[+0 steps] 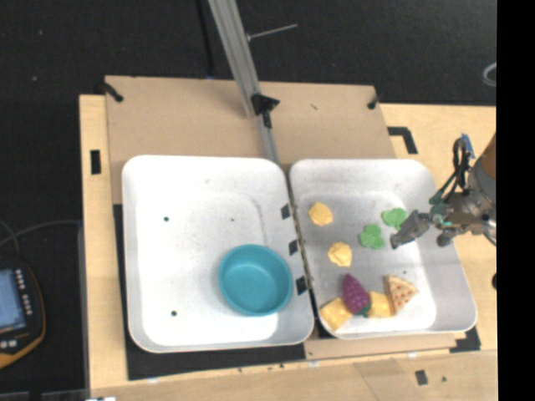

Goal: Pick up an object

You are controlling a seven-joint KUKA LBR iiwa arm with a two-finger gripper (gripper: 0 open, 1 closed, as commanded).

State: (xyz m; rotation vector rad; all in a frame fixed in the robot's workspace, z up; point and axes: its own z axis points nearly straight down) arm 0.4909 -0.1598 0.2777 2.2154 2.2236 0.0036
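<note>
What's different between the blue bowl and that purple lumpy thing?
The blue bowl sits alone in the left bin; the purple grape bunch lies in the right bin, crowded against yellow pieces. The bowl is clearly larger, round and hollow; the grapes are small, bumpy and solid. Both rest low in their bins.

Arm enters from right edge, low over bench, most of it cut off by frame. Visible part: dark wrist section with cables looped above it, sliver of orange at far right. Wrist points leftward, roughly level. Gripper (405, 230) at its tip, grey, angled down and to left, hanging above surface. One grey finger (407, 226) makes out as dark slanted shape; gap between fingers too small and blurred to judge.
</note>
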